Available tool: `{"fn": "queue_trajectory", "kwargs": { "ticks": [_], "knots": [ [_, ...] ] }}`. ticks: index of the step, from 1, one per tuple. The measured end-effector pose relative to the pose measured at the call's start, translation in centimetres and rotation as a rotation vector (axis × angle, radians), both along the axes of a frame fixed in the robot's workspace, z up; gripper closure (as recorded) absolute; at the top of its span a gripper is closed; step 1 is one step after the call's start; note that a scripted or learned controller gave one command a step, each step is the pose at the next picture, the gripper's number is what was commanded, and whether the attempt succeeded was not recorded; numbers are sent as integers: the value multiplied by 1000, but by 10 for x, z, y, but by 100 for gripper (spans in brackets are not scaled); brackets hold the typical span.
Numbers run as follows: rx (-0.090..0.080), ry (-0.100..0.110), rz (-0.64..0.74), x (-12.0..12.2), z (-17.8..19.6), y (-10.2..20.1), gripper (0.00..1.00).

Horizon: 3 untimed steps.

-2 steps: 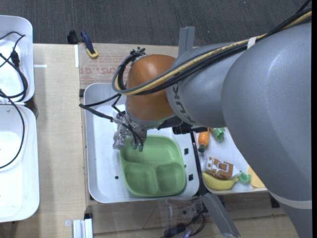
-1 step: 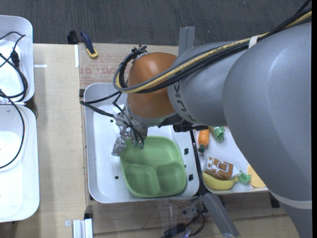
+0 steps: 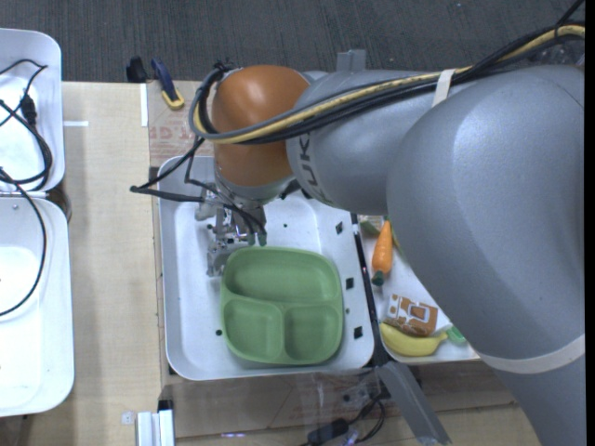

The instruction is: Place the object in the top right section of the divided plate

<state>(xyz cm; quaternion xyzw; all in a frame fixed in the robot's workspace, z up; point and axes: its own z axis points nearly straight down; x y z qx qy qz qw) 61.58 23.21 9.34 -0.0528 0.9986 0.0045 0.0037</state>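
Note:
A green divided plate [image 3: 282,307] lies in the left white bin [image 3: 191,342], with one wide section on its far side and two small sections on its near side. All its sections look bare. My gripper [image 3: 226,240] hangs just past the plate's far left corner, low over the bin floor, under the orange wrist band [image 3: 256,124]. I see no object in the gripper. In the right bin [image 3: 462,342] lie a carrot [image 3: 382,249], a banana [image 3: 412,341] and a small orange-and-white packet [image 3: 412,314], partly hidden by the arm.
The grey arm [image 3: 465,184] covers most of the right bin and the far right of the left bin. White trays with black cables [image 3: 23,156] sit at the left edge. A blue-and-yellow tool [image 3: 167,84] lies on the bench beyond the bins.

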Motion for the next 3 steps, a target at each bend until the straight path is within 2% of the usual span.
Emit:
{"fn": "queue_trajectory", "kwargs": {
  "ticks": [1,2,3],
  "knots": [
    [-3,1,-5,1,8,-3,100],
    [-1,2,187,-126,-1,3,100],
    [-1,2,186,-126,-2,2,0]
  ]
}}
